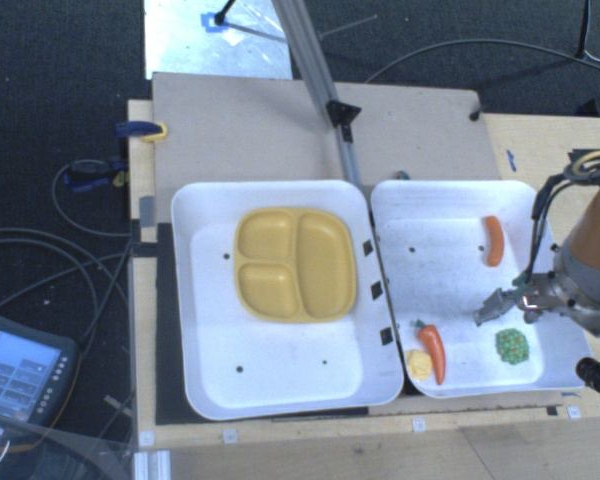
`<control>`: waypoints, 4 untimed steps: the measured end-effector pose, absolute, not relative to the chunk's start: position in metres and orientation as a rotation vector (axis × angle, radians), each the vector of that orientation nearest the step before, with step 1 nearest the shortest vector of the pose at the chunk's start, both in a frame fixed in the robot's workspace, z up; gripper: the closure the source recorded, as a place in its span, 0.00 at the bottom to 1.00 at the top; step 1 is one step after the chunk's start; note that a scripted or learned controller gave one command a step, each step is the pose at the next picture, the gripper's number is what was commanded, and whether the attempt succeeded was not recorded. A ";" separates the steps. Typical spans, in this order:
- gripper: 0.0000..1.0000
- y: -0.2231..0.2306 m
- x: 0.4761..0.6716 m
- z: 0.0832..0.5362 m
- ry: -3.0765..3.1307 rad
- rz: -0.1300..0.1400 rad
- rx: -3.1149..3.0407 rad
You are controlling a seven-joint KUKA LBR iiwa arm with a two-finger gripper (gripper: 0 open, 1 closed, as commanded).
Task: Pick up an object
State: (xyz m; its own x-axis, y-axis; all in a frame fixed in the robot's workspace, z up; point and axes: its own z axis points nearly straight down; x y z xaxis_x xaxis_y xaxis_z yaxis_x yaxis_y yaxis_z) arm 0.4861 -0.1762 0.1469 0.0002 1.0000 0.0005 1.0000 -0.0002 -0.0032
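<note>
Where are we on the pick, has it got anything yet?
Nothing looks picked yet. The sausage, carrot, yellow piece and green ball all lie on the right bin floor. The end effector is low over that bin, beside the green ball. Grasping and lifting remain.

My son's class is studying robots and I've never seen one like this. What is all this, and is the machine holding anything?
One camera looks down at a slant on a bench with two white bins. The left bin holds a yellow divided plate. The right bin holds a sausage, a carrot, a small yellow piece and a green ball. The robot arm reaches in from the right; its claw sits over the right bin. I see nothing between its fingers.
</note>
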 end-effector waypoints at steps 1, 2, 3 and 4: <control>0.00 -0.176 0.486 0.095 -2.221 0.001 -2.220; 1.00 -0.176 0.488 0.108 -2.224 -0.003 -2.223; 1.00 -0.181 0.491 0.172 -2.233 -0.006 -2.222; 1.00 -0.188 0.500 0.230 -2.234 -0.005 -2.221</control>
